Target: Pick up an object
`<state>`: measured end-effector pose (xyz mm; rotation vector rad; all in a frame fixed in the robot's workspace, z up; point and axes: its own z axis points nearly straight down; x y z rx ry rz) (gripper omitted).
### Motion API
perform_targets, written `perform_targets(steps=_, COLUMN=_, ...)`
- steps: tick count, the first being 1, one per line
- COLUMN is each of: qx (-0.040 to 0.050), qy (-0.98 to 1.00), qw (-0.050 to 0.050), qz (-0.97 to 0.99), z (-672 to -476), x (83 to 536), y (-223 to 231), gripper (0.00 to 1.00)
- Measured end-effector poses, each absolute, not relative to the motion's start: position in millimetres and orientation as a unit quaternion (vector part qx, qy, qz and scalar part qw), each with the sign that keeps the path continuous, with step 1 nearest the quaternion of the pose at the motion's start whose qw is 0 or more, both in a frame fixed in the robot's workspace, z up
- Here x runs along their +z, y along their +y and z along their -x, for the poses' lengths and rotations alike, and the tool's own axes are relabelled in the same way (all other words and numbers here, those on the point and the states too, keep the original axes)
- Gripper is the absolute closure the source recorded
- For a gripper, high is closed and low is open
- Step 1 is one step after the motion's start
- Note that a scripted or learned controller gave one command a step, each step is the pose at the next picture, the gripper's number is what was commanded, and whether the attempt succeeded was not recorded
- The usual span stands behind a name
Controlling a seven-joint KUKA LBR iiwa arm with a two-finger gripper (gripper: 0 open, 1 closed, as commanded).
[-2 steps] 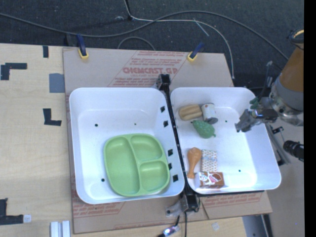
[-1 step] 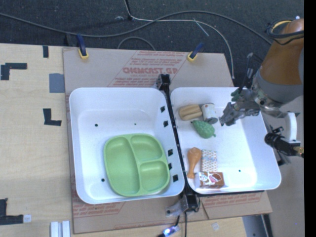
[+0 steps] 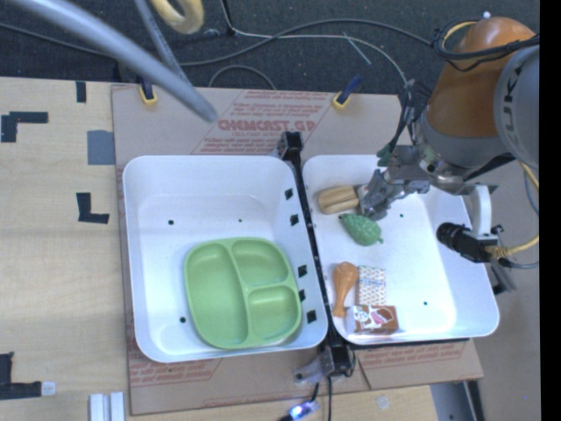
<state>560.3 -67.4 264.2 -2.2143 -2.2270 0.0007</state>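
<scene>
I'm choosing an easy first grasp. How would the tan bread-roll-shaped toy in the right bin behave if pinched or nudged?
The bread roll looks rounded and elongated, so a nudge may roll it. Its smooth surface could slip between fingers. It lies close to the green toy and the gripper, so pushing it probably disturbs that too.

You are looking at an evenly lit overhead view, bright and soft, without harsh glare. The two white bins (image 3: 140, 235) look almost washed out, with faint grey shadows along their inner walls. A grey bar (image 3: 105, 42) crossing the upper left is blurred and out of focus. Overall detail is soft and slightly grainy.
</scene>
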Motion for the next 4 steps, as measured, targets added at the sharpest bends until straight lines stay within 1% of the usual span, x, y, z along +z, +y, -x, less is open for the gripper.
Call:
perform_targets(steps=1, qx=0.0010, qy=-0.709, qw=0.001, qz=0.705, z=-583.8, x=243, y=-22, gripper=1.00)
perform_targets(steps=2, qx=0.0005, qy=-0.709, qw=0.000, qz=0.706, z=-614.1, x=230, y=26, gripper=1.00)
perform_targets(steps=3, qx=0.0003, qy=-0.709, qw=0.000, qz=0.706, z=-638.5, x=218, y=74, gripper=1.00)
perform_targets(steps=4, qx=0.0009, qy=-0.708, qw=0.000, qz=0.706, z=-637.5, x=219, y=72, gripper=0.00)
